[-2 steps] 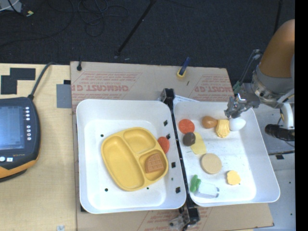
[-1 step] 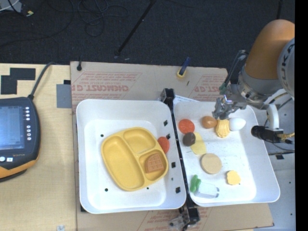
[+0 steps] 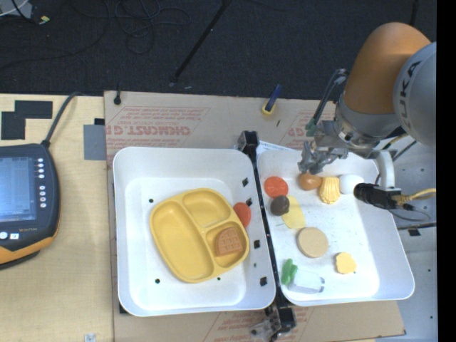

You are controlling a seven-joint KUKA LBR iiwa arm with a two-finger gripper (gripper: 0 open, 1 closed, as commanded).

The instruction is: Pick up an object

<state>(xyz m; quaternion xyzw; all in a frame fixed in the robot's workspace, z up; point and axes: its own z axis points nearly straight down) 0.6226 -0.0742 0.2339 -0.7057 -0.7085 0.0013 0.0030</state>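
Right white bin point(image 3: 399, 262), gripper point(image 3: 311, 168) above small round brown object point(image 3: 308, 182)

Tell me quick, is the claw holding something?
Claw: just above a small brown thing in the right bin; open, shut or holding cannot be told.

Arm point(image 3: 399, 77): cut off by the right edge; upper links out of frame
Gripper point(image 3: 311, 166): fingertips blurred against a brown item point(image 3: 308, 182); contact not determinable
White ball point(image 3: 348, 184): partly hidden behind a yellow piece point(image 3: 329, 189)
Red piece point(image 3: 243, 213): left part hidden by the tray point(image 3: 174, 244) rim
Pendant point(image 3: 21, 198): cut off by the left edge; screen text too small to read
Clamp point(image 3: 274, 323): near end cut off by the bottom edge
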